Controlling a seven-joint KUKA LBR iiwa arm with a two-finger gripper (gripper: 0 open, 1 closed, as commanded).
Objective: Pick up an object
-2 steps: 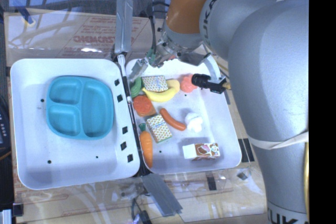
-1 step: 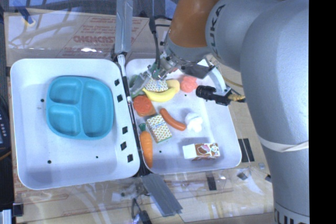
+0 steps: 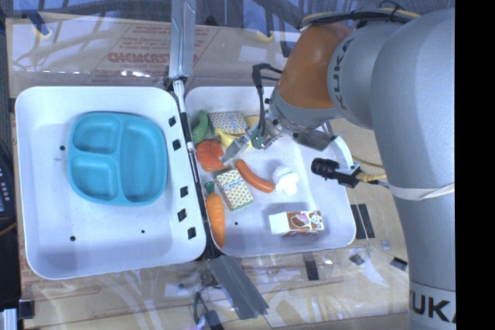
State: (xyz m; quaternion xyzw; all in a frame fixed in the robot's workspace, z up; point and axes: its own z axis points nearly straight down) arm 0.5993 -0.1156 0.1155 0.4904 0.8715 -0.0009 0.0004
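**Over a crowded bin, a crowded grasp is the risk**

Beneath the grey arm with its orange band (image 3: pixel 317 69), the shallow white right-hand bin (image 3: pixel 329 232) carries everything worth picking, and the pieces lie close together. The matching left-hand bin (image 3: pixel 39 166), well away from the hand, bears a turquoise divided plastic tray (image 3: pixel 118 157), which looks too broad and flat for a two-finger pinch.

The hand (image 3: pixel 249 141) sits low over the upper left part of the right bin; whether its fingers are wide or narrow cannot be told from this slant, and nothing is visibly held.

Likely targets are the nearest items. An orange-red round toy fruit (image 3: pixel 209 155) lies just beside the hand toward the divider, touching or almost touching a green toy vegetable (image 3: pixel 201 124). A checked tan toy cracker (image 3: pixel 229 122) lies just above the hand. An orange sausage-shaped toy (image 3: pixel 255 175) lies just below it.

The main hazard, as I judge it, is a closing grip that catches two pieces or squeezes a rounded one sideways so it rolls out. Descending off-centre could also shove the fruit against the bin wall.

Farther from the hand, a second checked cracker (image 3: pixel 233 189), an orange toy carrot (image 3: pixel 216 219), a small white cylinder (image 3: pixel 286 182) and a brown-and-white carton (image 3: pixel 296 222) stand more apart and look easier.
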